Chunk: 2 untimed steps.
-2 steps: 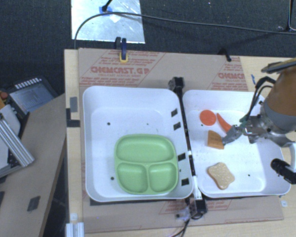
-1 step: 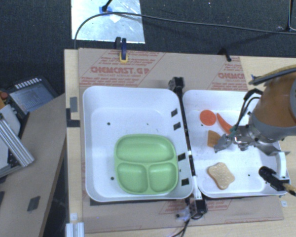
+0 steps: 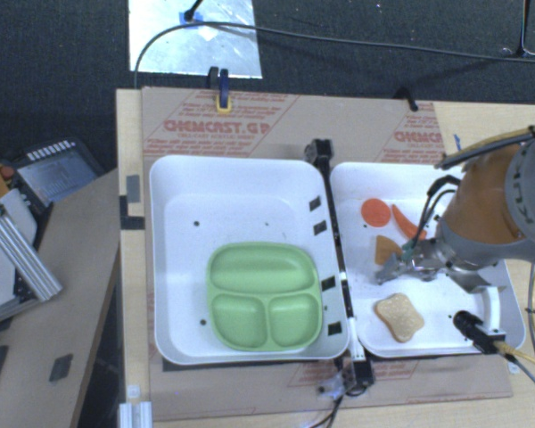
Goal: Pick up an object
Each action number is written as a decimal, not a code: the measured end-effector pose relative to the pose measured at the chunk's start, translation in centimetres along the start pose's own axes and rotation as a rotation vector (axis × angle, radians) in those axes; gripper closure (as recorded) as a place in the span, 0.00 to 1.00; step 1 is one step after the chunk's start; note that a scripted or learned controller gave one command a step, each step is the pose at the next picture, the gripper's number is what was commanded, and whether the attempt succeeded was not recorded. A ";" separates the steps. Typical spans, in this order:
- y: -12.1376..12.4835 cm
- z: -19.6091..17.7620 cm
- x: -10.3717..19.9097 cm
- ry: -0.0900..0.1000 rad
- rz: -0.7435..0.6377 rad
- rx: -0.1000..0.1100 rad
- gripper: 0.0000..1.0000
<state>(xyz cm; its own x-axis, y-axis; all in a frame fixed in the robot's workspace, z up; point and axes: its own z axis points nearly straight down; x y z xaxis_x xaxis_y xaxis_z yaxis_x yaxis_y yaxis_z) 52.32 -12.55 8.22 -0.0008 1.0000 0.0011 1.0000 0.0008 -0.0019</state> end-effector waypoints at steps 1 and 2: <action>0.1 -1.3 0.0 -0.001 -0.001 -0.004 1.00; 0.7 -7.6 -0.2 -0.003 -0.003 -0.009 1.00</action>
<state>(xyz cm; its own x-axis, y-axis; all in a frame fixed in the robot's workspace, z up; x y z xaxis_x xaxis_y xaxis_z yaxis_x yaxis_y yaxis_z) 53.08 -12.72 15.82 -0.0035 1.0000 -0.0018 1.0000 0.0036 0.0074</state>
